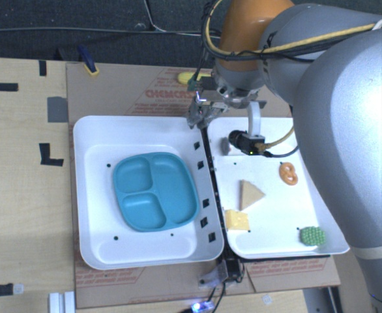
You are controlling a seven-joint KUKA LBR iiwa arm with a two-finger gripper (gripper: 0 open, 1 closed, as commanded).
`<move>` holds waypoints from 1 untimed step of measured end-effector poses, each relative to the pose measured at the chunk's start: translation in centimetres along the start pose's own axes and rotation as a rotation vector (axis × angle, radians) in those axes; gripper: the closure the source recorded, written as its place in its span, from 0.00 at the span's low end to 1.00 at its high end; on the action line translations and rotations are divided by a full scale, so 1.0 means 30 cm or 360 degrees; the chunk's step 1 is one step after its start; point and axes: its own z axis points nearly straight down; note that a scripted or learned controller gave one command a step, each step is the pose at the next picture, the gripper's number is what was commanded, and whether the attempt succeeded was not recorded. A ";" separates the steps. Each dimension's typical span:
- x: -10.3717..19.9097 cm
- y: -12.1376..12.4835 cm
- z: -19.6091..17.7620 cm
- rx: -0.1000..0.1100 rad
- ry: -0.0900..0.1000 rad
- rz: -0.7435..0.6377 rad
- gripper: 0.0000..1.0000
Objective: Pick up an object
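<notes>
Two white bins are set side by side on a cardboard sheet [145, 93] over a wooden bench [21, 194]. A blue divided plate [155, 191] fills the left bin [87, 175]. In the right bin [321, 220], a pretzel [288, 173], tan wedge [249, 193], yellow cracker [236, 220] and green ball [311, 235] are spaced apart. The gripper [201, 113] is seen above the far dividing rims.
</notes>
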 end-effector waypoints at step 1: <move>0.176 0.001 0.026 0.0001 -0.0004 0.0006 1.00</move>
